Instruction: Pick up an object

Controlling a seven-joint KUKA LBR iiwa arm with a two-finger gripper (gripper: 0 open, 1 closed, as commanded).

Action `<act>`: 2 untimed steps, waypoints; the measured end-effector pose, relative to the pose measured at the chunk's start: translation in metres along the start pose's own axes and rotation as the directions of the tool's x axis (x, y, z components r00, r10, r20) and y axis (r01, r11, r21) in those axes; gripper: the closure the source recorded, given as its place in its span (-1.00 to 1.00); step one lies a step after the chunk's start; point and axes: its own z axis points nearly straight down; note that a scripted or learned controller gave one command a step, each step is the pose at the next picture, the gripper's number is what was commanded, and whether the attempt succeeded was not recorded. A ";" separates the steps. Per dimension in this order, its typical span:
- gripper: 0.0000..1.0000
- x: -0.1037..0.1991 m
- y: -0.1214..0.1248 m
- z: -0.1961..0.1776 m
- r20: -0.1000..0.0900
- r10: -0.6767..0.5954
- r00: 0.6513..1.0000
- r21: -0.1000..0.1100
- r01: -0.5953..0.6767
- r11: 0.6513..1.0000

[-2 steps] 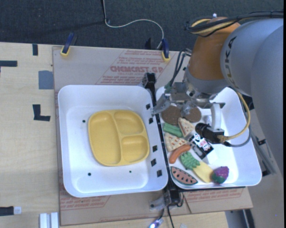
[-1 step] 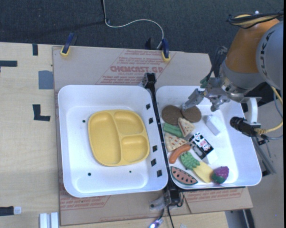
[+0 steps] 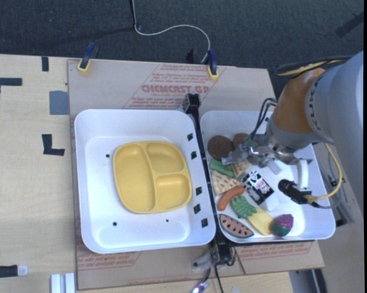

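1. camera view looks down on two white bins side by side: the left bin (image 3: pixel 89 182) holds a yellow divided plate (image 3: pixel 152 176), lying flat near its middle.
2. the right bin (image 3: pixel 320 221) holds a heap of toy foods along its left half.
3. among them: a brown round piece (image 3: pixel 219 146) at the top, a waffle-patterned piece (image 3: pixel 223 181), a sausage (image 3: pixel 231 196), a green leafy piece (image 3: pixel 244 207), a watermelon slice (image 3: pixel 236 225), a pale yellow wedge (image 3: pixel 261 221) and a purple and green item (image 3: pixel 282 224) near the front.
4. a small black and white object (image 3: pixel 257 185) lies just right of the sausage.
5. the arm reaches in from the right, and the gripper (image 3: pixel 243 155) hangs low over the heap's upper part, beside the brown round piece.
6. how far its fingers are parted cannot be told, and nothing is seen between them.
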 end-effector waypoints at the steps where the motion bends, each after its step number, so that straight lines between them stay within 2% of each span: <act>1: 1.00 0.002 0.000 -0.014 -0.001 -0.004 1.000 0.001 0.004 1.000; 2: 1.00 0.094 -0.021 -0.107 -0.002 -0.008 1.000 0.003 0.008 1.000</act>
